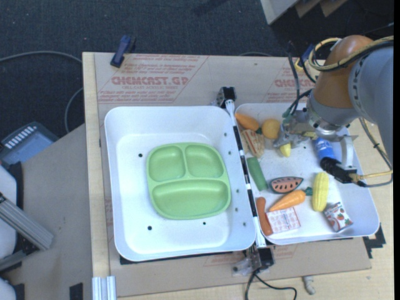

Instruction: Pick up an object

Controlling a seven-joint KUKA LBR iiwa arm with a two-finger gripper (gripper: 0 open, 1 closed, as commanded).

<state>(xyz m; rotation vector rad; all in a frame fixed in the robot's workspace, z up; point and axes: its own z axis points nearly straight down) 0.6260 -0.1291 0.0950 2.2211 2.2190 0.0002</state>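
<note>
**End Effector Over Right Bin, Grasp State Indeterminate**

The end effector (pixel 294 136) is positioned low over the far portion of the right bin (pixel 369 220), reached in from the right side. The grey arm (pixel 375 74) with its orange band (pixel 337 74) sits above it and obscures most of the mechanism. Whether the end effector is released or clenched cannot be told from this view, and no object can be confirmed in its grasp.

Objects just beside the end effector:
- A small yellow piece (pixel 285 149) lies directly below it; contact cannot be determined.
- A round yellow fruit (pixel 270 128) lies to its left.
- An orange item (pixel 247 122) lies further left, near the bin's far corner.
- A blue bottle (pixel 324 149) lies to its right, under the arm.

Objects nearer the camera in the right bin:
- A watermelon slice (pixel 286 184) and a carrot (pixel 287 200) at centre.
- A yellow corn cob (pixel 320 191) to the right.
- A small carton (pixel 338 217) at the near right corner.
- A red-and-white packet (pixel 284 220) near the front edge.
- A green stick (pixel 256 174) along the left wall.

The left bin (pixel 125 186) contains a green divided plate (pixel 187 181). Both bins rest on the table (pixel 156 80).
</note>
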